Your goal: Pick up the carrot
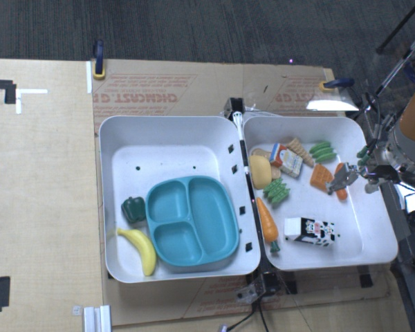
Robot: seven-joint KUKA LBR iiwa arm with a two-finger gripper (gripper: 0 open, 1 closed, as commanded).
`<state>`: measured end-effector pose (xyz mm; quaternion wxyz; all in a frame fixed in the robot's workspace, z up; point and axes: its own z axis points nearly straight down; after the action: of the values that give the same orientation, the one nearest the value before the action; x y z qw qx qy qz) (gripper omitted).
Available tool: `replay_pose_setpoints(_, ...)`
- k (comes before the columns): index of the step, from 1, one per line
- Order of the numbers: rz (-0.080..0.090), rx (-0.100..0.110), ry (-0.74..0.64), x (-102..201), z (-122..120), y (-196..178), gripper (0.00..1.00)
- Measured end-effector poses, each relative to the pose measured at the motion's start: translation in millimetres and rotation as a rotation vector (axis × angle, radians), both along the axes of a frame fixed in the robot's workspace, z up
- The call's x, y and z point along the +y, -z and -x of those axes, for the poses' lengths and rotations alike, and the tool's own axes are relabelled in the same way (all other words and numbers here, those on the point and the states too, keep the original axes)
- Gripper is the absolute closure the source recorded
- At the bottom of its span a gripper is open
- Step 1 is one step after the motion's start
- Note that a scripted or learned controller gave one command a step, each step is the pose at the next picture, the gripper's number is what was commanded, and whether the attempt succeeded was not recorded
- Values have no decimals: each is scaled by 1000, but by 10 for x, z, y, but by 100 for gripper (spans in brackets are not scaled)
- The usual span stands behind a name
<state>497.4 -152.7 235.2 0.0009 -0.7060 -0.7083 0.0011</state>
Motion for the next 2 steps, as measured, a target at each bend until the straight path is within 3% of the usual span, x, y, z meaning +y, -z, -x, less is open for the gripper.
replay_pose_setpoints(1, 0, 2, 54, 466, -202, 267, 0)
replay_pose_setpoints(2, 2, -1, 318, -171, -674, 1041, 0)
